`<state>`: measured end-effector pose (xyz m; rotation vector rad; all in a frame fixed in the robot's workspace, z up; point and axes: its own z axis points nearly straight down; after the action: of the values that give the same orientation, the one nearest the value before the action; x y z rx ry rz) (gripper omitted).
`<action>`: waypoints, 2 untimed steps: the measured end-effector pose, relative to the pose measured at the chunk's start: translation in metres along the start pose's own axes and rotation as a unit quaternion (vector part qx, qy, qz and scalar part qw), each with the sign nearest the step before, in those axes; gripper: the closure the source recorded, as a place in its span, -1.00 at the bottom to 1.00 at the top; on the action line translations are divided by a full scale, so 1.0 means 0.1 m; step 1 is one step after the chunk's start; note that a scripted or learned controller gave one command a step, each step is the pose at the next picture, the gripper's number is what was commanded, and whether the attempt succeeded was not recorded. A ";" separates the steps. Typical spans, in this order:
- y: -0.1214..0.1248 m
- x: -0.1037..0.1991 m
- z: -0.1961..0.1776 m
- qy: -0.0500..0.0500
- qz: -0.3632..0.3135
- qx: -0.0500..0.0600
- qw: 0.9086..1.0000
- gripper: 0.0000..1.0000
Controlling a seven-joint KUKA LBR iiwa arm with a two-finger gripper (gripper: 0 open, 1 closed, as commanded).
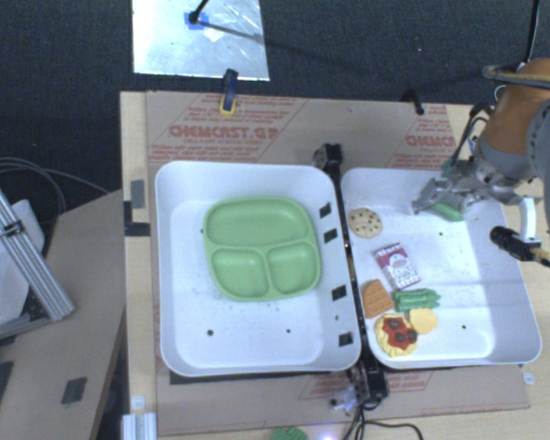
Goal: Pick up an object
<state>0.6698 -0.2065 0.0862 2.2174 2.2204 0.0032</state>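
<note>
Camera view, looking down at a slant on the worktop (137,136): two shallow white bins lie side by side. The left bin (179,337) carries a green divided plate (259,247) near its middle. The right bin (509,333) carries the pickable things, gathered toward its left and near part: a chocolate-chip cookie (364,221) farthest back, a small red-and-white packet (399,266) just nearer, then a tan cracker (377,297), a green leafy piece (416,297), a yellow piece (423,320) and a small pizza-like disc (396,335), the last four close together and partly touching. The arm (522,117) reaches in from the right, and its hand (445,198) sits low over the far part of the right bin, with a small green object (449,212) at its tips; whether the fingers are apart, together or clamped on that object cannot be told from this angle. The step in hand appears to be the grasp itself. To do it well, the fingers should straddle the green object squarely, close fully before any lift, and rise straight up, well clear of the bin wall just behind.
</note>
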 end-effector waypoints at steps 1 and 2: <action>0.04 0.00 -0.17 -0.003 -0.002 -0.008 1.000 1.00; 0.04 0.00 -0.16 -0.003 -0.003 -0.008 1.000 -1.00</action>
<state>0.6741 -0.2065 0.1025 2.2013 2.2162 0.0143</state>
